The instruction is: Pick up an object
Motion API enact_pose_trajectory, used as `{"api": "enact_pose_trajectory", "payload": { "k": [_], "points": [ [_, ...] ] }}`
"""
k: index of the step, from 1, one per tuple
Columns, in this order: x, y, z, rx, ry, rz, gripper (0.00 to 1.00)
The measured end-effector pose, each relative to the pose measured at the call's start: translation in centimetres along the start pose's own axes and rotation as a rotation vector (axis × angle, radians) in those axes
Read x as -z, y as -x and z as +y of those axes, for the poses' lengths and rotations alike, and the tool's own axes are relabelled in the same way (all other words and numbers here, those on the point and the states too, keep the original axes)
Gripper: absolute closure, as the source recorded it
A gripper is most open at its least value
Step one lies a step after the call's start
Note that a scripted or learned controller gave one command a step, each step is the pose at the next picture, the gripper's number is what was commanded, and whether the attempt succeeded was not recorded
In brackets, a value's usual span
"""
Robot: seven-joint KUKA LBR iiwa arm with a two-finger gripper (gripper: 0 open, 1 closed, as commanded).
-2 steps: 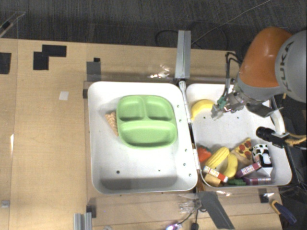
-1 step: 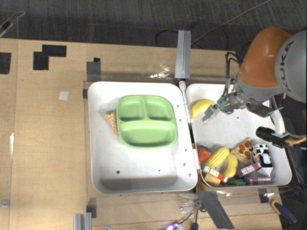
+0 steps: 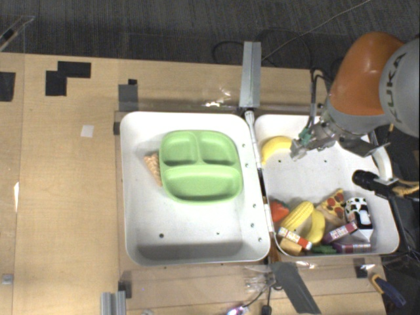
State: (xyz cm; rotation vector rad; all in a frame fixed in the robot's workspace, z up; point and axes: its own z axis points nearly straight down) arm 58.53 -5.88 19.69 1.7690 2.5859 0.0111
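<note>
On the counter [image 3: 59,195], the left bin [image 3: 141,195] carries a green divided plate [image 3: 199,165]. In the right bin [image 3: 328,182], a yellow lemon-like fruit [image 3: 274,148] lies at the back-left corner against the dividing wall. The hand [image 3: 306,143] hovers just to its right, very near; whether it is spread or pressed together I cannot tell. The fruit lies leftward and slightly down from the hand, so the coming move looks like a short shift that way.

Light: bright, even, from overhead.
Glare: white bins [image 3: 197,241] nearly washed out.
Shadows: soft, inside bin walls.
Focus: slightly soft throughout.
</note>
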Motion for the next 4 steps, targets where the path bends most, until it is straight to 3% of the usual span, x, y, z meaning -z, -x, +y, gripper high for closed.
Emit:
{"api": "enact_pose_trajectory", "payload": {
  "k": [1,2,3,4],
  "points": [
    [0.0,0.0,0.0,0.000,0.000,0.000,0.00],
    [-10.5,5.4,-3.4,0.013,0.004,-0.006,0.00],
    [-10.8,7.6,4.6,0.034,0.001,-0.003,0.00],
    [-9.4,7.5,5.0,0.041,0.010,-0.006,1.00]
  ]
}}
